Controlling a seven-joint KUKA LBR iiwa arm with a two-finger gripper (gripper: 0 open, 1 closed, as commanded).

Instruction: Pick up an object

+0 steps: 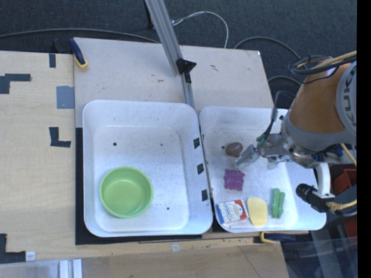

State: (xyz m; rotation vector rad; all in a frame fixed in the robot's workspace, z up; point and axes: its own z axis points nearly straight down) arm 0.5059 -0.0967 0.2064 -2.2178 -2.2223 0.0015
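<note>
— Worktop carried two white bins; the right bin held a brown lump, purple block, yellow piece and green piece.

— And the hand?

— Spread, grasping nothing, just right of the lump. It might nudge it away; the purple block sat near, the bin's far side lay free.

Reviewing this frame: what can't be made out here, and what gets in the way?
- Gripper: blurred and small in the camera view, so open or shut cannot be told.
- Right bin: the arm covers its right side.
- Brown object: too small to identify.
- Carton: print too small to read.
</note>
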